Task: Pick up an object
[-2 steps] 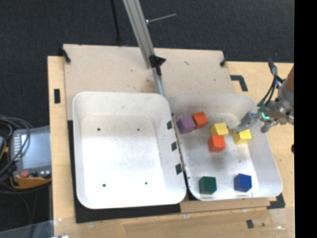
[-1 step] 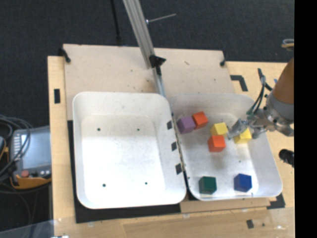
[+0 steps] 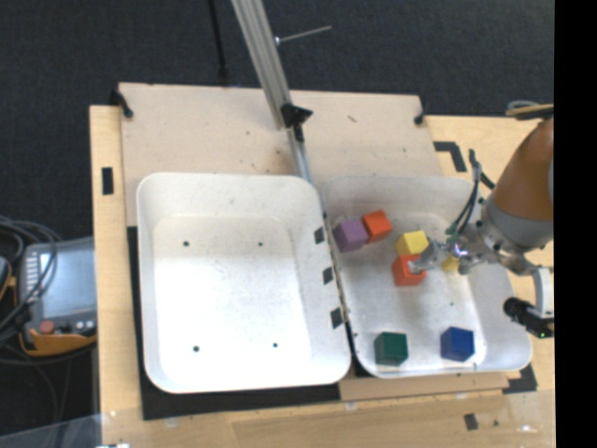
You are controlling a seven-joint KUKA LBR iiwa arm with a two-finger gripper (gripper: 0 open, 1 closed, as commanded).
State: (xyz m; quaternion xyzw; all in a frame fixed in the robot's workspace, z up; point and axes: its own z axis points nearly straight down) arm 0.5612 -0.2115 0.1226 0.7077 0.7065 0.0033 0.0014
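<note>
Several small blocks lie in the right bin (image 3: 494, 343): a purple block (image 3: 350, 234) and an orange block (image 3: 376, 223) near its left wall, a yellow block (image 3: 413, 243) with a red block (image 3: 407, 272) just below it, a green block (image 3: 392, 347) and a blue block (image 3: 457, 343) along the front. My gripper (image 3: 437, 259) reaches in from the right and sits low, right beside the red and yellow blocks. A small yellow piece (image 3: 451, 264) shows against the gripper's tip; I cannot tell whether it is held.
The left bin (image 3: 233, 283) stands beside the right one, their walls meeting at the middle (image 3: 331, 278). A slanted metal pole (image 3: 266, 54) rises from behind the bins. The arm's grey wrist and orange band (image 3: 532, 171) hang over the right bin's right edge.
</note>
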